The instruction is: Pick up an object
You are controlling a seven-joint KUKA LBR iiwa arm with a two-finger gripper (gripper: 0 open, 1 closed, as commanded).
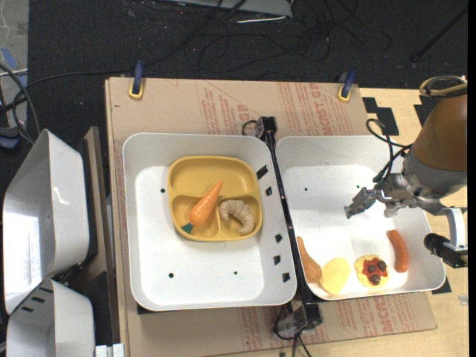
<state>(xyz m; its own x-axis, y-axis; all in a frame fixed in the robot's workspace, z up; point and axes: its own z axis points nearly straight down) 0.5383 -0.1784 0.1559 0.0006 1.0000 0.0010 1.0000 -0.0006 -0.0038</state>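
My gripper (370,207) hangs over the middle of the right bin (327,162), open, with nothing between its fingers. Below it, along the bin's front edge, lie an orange sausage (400,250), a small round tart with red topping (372,270), a pale yellow round piece (335,274) and a long orange-brown piece (308,259) by the left wall. The left bin (145,229) holds a yellow divided plate (182,173) with a toy carrot (206,204) and a beige shrimp-like piece (238,214) on it.
The grey arm with its orange band (445,136) comes in from the right above the right bin's edge. Black clips (277,199) line the wall between the bins. White containers (41,207) stand to the left of the bench.
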